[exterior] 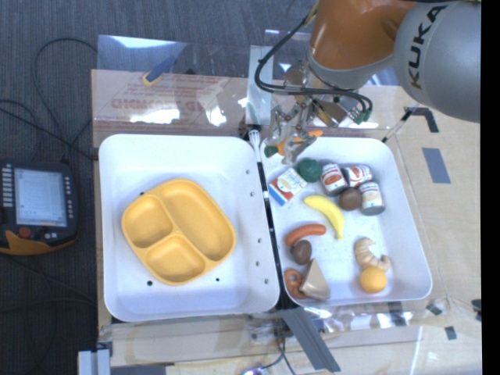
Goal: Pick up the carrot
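Single arm [406, 30], thick rounded housings. Outer link grey, smooth, slightly glossy, with "KUKA" in dark capital letters [416, 44] running down its side. Next segment toward the wrist a broad orange band [351, 18], bulbous, catching a soft highlight. Below the orange, a narrower grey collar [336, 75]. Black cables [273, 61] looping out from under the collar, one long arc on the side toward the bench's left edge, thinner loops close by the wrist. End effector [295, 135] small, metallic, cluttered with silver brackets and fittings; a few green and orange spots among the hardware. Fine detail blurred.
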### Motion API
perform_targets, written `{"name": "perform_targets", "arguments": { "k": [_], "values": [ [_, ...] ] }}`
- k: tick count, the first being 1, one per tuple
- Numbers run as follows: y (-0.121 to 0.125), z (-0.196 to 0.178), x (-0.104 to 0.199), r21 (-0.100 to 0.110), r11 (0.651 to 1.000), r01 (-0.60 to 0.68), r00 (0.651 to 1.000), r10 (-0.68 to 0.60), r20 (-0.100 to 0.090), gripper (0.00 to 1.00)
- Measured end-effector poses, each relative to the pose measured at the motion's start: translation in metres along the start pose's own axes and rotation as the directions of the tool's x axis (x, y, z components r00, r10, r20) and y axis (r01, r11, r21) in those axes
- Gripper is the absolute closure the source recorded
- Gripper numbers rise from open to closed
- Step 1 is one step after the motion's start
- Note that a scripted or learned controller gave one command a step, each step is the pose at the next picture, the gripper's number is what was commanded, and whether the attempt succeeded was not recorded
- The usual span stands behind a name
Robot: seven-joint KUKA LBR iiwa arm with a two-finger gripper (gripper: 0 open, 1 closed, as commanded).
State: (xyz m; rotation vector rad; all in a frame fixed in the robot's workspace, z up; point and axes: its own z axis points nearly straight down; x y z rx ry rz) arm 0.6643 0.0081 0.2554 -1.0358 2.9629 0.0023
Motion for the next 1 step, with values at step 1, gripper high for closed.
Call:
{"name": "perform_targets", "arguments": {
  "k": [1],
  "values": [
    [0.0173, -0.0753, 0.0309, 0.004, 1.0, -0.002, 1.0, 0.002, 0.004, 1.0]
  ]
}}
